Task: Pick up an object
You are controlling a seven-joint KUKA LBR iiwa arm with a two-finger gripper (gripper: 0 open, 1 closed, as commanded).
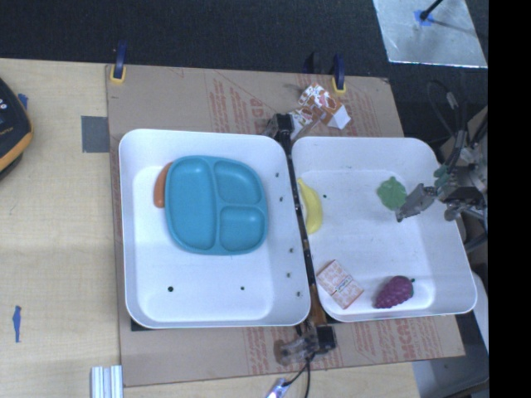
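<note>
My gripper point(432, 207) hangs over the right side of the right bin point(365, 152), open, with nothing between its fingers. Its left finger point(412, 204) ends just right of a green leafy toy point(392, 192), close to it but apart. A purple bunch of grapes point(395, 292) lies near the bin's front wall. Left of the grapes sits a small printed box point(338, 284). A yellow banana point(311, 206) rests against the bin's left wall.
The left bin point(207, 305) bears a blue divided plate point(217, 205) with an orange item point(159, 186) poking out at the plate's left edge. Crumpled wrappers point(322, 108) lie on the cardboard behind the bins. Cables and clamps sit at the divider's ends.
</note>
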